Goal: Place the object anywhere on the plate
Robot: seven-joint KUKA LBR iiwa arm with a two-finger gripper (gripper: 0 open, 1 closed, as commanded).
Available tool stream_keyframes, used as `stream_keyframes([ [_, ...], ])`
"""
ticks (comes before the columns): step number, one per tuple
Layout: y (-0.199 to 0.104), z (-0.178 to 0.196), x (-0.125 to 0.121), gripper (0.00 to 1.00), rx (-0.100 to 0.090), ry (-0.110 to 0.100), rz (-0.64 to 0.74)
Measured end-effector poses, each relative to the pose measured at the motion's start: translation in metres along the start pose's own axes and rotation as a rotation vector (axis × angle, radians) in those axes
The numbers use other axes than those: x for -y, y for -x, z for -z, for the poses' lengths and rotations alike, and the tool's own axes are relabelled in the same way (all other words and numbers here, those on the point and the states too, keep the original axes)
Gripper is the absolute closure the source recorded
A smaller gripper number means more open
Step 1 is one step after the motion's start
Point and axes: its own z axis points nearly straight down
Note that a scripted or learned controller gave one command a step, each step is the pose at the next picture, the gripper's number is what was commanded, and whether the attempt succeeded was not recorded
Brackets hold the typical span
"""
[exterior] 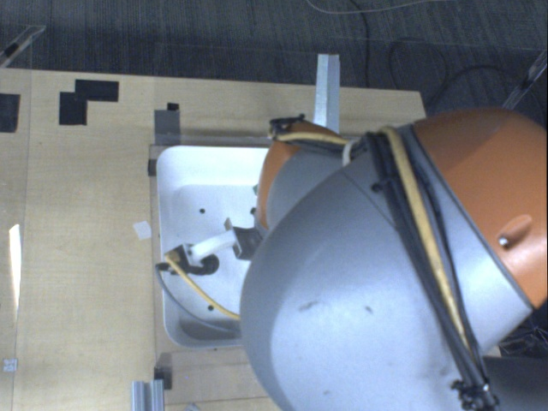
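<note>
**Entry: bench, one arm, placing task.**

1. Arm (368,298). Grey, bulks over the centre and right of the frame. Orange band (488,195) at upper right. It leans across from the right with its tip low at centre left. Judged reason: the wrist is tipped down into the bin so that the tool can work at the bin floor.

2. Gripper (244,240). A dark part at the arm's tip, centre left, just above the bin floor. Grip state: cannot tell, since the arm's own body covers the working end. Nothing can be said to be held.

3. Bin (184,169). White, shallow, left of centre. Its left wall and its upper and lower left corners are exposed. The arm covers the rest.

4. Object. Place: cannot tell. Judged most likely under the arm, at or near the gripper. Heading and long axis: cannot tell.

5. Plate. Place: cannot tell, for the same reason. Progress on the task cannot be judged.

6. Bench (77,255). Pale wood, left half of the frame. Bears black marks (86,99) at upper left and a small white scrap (141,229) just left of the bin.

7. Post (327,88). Grey metal, upright, at top centre behind the bin. Judged to be part of the frame that fixes the bin.

8. Cable (402,2). Thin and loose on the dark floor, along the top of the frame.
</note>
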Motion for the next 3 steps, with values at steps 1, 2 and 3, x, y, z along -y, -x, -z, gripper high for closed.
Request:
stream_keyframes([
  [1,-0.091,0.004,-0.043,0.0,0.002,0.001,0.259],
  [2,-0.07,-0.024,0.029,0.0,-0.002,-0.002,0.107],
  [3,-0.071,-0.013,0.028,1.0,-0.004,-0.003,0.105],
])
